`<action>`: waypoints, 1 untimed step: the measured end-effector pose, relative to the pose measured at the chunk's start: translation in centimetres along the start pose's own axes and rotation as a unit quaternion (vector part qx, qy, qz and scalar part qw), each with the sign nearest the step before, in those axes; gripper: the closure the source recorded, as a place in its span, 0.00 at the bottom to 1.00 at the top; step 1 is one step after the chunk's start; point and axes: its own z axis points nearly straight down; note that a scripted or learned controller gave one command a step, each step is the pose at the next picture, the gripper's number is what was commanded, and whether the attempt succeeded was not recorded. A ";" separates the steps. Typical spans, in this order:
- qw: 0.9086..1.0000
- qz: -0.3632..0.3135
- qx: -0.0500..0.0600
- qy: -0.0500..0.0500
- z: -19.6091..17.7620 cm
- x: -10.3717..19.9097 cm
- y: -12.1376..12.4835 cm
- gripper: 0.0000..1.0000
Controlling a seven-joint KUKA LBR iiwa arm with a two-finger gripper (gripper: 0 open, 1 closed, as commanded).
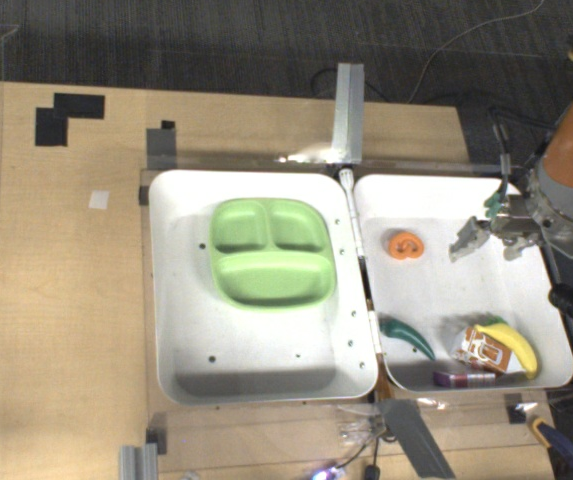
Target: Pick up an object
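The right bin (436, 203) holds several small items. An orange round piece (404, 246) lies near its left wall. A green curved piece (406, 335), a brown and orange packet (480, 348), a yellow banana (516, 346) and a purple pen-like stick (462, 376) lie along the front. My gripper (484, 251) hangs over the right side of this bin, to the right of the orange piece. Its fingers are spread open with nothing between them.
A green divided plate (271, 251) sits in the left bin (181, 348). A metal post (350, 113) stands behind the wall between the two bins. Wooden bench surface lies to the left, with black tape marks.
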 end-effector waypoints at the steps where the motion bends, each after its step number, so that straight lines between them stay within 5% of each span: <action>1: 0.995 -0.102 0.000 0.000 9.1 4.4 3.9 0.00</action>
